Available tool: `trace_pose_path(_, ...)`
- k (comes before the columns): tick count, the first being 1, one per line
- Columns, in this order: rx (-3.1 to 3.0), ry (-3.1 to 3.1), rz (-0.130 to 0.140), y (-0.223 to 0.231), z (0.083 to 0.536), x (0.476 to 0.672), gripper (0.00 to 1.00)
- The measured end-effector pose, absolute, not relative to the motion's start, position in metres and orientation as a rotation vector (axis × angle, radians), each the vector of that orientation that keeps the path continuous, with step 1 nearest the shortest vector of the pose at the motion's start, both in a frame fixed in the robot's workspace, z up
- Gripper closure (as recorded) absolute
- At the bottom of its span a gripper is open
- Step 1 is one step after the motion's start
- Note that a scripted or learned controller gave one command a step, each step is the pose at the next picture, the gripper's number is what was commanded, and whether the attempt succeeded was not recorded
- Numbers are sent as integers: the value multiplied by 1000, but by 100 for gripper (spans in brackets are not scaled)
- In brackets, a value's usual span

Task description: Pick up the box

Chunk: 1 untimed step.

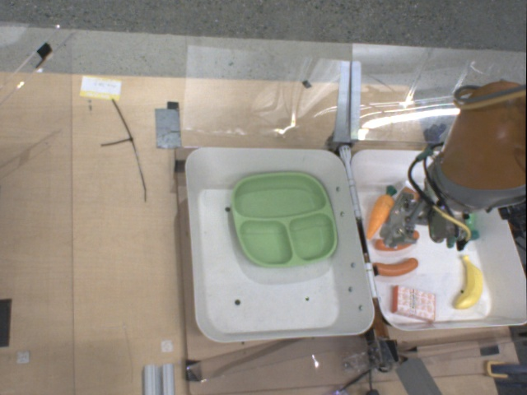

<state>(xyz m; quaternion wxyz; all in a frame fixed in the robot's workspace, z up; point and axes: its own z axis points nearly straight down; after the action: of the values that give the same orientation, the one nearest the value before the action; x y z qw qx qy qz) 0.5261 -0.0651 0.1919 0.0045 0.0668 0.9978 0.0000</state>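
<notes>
Two shallow white bins sit side by side: the left bin (206, 303) holds one green three-compartment plastic plate (284, 219), while the right bin (502, 315) holds one orange carrot (380, 212), one reddish-orange sausage (396, 266), one yellow banana (470, 285) and one small flat red-and-white patterned box (413, 303) (lying near the bin's front edge, just left of the banana and below the sausage). The grey arm with its orange band (490, 138) reaches in from the right, its dark two-finger gripper (399, 229) pointing down just beside the carrot and above the sausage, apart from the box. Whether it is spread or closed I cannot tell.
</notes>
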Motion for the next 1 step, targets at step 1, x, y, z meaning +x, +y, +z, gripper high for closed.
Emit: trace_pose_path(1, 24, 3132, -3, -147, 179, 547, 100)
